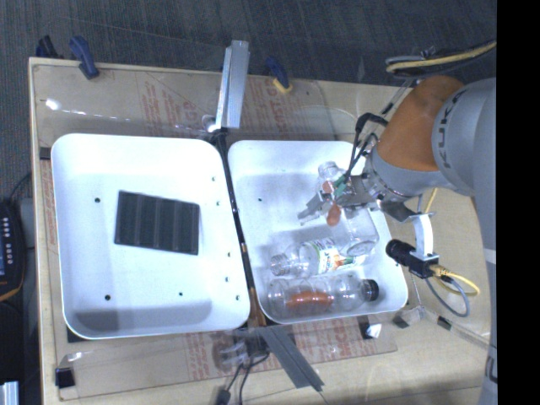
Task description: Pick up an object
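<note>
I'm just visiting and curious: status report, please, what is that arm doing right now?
Gripper low in right bin, fingers unclear. Clear bottles lie along the near wall, none seen held. Left bin holds a dark pad.

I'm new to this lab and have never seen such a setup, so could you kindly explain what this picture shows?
This is one camera fixed above a bench, looking down at a slant. The grey machine with the orange band is a robot arm reaching in from the right. Its gripper, a two-finger claw, is down in the right bin. That bin holds clear plastic bottles: one with a green label and one with a black cap near the front wall. The left bin holds a dark ribbed rectangular pad. I cannot tell whether the claw has caught anything; the clutter there is too hard to read.
</note>
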